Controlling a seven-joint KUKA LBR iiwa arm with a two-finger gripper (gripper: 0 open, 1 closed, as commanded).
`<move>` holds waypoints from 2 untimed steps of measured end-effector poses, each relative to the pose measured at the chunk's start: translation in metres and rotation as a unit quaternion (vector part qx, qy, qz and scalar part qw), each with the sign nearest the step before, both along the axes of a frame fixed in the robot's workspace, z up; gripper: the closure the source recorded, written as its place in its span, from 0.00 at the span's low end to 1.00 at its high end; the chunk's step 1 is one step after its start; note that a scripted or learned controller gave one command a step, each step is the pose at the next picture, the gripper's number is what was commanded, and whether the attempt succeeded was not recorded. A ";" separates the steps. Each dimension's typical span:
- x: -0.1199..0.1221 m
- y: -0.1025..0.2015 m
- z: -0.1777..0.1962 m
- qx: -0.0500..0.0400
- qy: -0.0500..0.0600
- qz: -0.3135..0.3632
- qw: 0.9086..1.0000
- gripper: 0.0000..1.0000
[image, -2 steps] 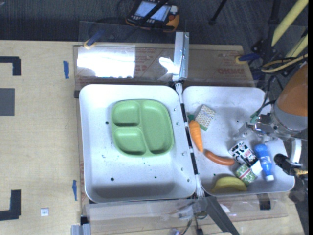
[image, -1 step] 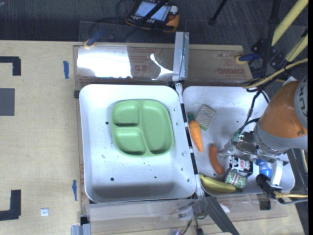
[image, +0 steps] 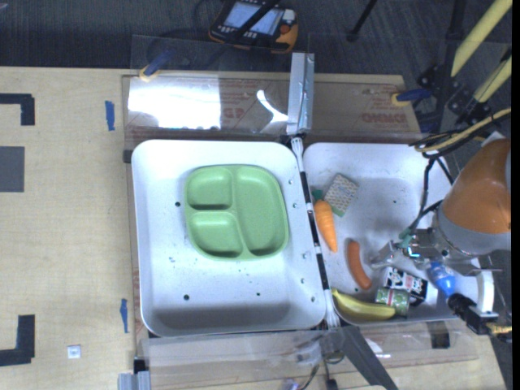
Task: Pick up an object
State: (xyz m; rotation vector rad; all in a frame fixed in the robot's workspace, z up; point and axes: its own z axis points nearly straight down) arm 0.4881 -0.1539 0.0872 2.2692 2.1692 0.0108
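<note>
Right now I am reaching in from the right, my grey arm with its orange band [image: 483, 189] hanging over the right bin [image: 382, 165]. My gripper [image: 398, 250] is sitting low in that bin, near its front half, and I cannot tell how it is set, because the metal parts are blurring together from this angle. Nothing is showing as held.

Just to the left of my gripper a small red sausage [image: 357, 264] is lying lengthwise, and beside it, closer to the bin's left wall, an orange carrot [image: 326, 224] is lying with its green end pointing away. A grey speckled sponge [image: 341, 193] is resting just beyond the carrot. Along the front wall a banana [image: 357, 305] is curving, touching a green can [image: 392, 299], with a black-and-white box [image: 406, 283] just beside the can.

The left bin [image: 154, 218] is holding a green divided plate [image: 237, 211], lying flat near its middle
</note>
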 end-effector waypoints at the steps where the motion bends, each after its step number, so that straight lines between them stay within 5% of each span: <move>1: -0.006 0.062 0.000 -0.001 -0.001 -0.034 0.999 0.00; 2: -0.005 0.061 0.011 -0.002 -0.002 -0.035 0.999 1.00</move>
